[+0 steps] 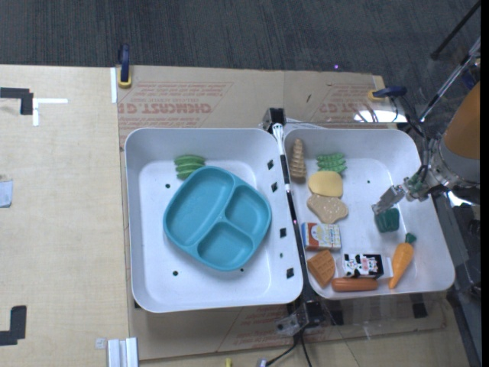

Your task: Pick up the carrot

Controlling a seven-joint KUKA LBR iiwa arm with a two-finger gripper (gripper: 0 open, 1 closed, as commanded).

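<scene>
Gripper [391,199] is hovering over the right bin [428,274], reaching in from the right with the arm's orange band [464,128] above it; whether it is open or closed cannot be told. Nothing is showing between it and the teal block [388,220] just beneath. Nearer the front wall, the carrot [400,264] is lying loose, long axis running near-to-far, green top pointing away, tip toward the sausage [354,284]. Farther back, reversed print on the cardboard [176,98] is proving illegible.

carrot [400,264] | open above | bin wall [442,251] right, carton [362,265] left
</scene>
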